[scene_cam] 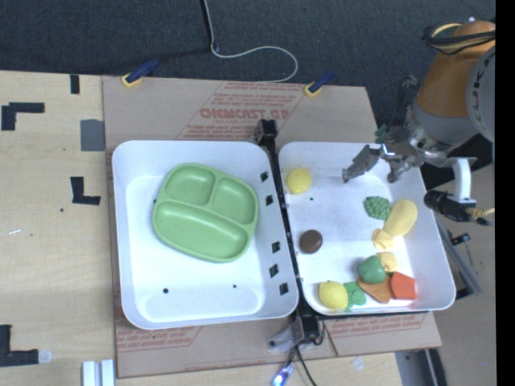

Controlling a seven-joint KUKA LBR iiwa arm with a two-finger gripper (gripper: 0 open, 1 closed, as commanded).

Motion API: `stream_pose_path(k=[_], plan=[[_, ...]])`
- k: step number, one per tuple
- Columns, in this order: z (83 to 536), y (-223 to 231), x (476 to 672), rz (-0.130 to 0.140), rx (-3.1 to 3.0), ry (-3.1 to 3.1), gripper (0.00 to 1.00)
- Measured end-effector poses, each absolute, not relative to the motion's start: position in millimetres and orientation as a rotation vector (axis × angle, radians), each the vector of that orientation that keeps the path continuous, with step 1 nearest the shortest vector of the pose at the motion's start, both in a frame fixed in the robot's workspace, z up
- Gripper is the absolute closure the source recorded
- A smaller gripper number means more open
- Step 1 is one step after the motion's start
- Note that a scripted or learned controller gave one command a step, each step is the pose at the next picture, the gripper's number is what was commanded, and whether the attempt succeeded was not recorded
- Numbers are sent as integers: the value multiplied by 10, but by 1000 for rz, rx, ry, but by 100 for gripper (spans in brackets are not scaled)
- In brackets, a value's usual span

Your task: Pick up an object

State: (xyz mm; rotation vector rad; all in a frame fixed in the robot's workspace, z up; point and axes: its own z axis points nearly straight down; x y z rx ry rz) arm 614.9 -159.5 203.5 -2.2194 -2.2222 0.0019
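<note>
My gripper (378, 167) hangs over the far end of the right bin (346, 203), its two fingers (358, 168) spread apart and open with nothing between them. Just below it lie a green knobbly piece (376, 207) and a long yellow piece (399, 219). A yellow ball (298, 180) sits to the gripper's left near the divider. A brown round piece (311, 240) rests mid-bin. At the near end cluster a lemon (333, 295), a green pepper (372, 269), an orange piece (376, 292) and a red block (403, 286).
The left bin (141, 288) holds a green divided plate (205, 211). Black clips (274, 248) run along the wall between the bins. Both bins sit on cardboard (241, 111), with a white cable (241, 53) behind.
</note>
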Motion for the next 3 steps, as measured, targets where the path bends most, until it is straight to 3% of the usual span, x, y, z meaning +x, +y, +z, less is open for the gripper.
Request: stream_pose_path(k=[1,2,3], plan=[[3569,-998,5556,-17,-2220,-2237,0],[3563,-1026,5557,2,-2218,-2224,100],[4903,-855,5153,-16,-2226,-2233,100]])
